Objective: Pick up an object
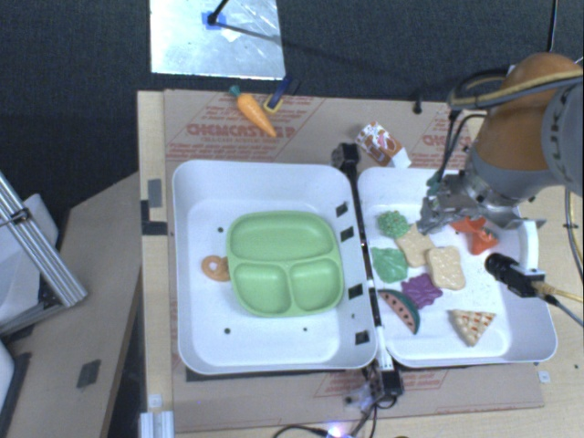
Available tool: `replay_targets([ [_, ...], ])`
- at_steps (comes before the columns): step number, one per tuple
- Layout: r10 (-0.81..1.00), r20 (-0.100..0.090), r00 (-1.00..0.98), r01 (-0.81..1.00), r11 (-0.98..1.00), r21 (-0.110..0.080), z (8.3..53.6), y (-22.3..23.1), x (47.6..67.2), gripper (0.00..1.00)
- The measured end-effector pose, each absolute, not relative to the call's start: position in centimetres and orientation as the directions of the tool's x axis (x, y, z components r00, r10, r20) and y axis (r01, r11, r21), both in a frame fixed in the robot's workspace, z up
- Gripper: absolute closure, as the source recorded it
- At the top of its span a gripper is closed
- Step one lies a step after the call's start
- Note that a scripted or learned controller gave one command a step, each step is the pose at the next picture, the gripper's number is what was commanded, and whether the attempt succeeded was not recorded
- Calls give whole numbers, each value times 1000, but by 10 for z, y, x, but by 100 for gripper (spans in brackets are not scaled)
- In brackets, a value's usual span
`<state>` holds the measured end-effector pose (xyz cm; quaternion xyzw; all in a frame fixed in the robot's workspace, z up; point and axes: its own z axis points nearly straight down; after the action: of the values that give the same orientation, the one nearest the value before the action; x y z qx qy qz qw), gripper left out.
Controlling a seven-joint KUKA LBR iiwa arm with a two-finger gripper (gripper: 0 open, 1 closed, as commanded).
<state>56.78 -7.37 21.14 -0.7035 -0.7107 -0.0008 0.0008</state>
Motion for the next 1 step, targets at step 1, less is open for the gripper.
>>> replay_targets([
  [1,1000,1,-9,1000,9,1,216,-44,564,100],
])
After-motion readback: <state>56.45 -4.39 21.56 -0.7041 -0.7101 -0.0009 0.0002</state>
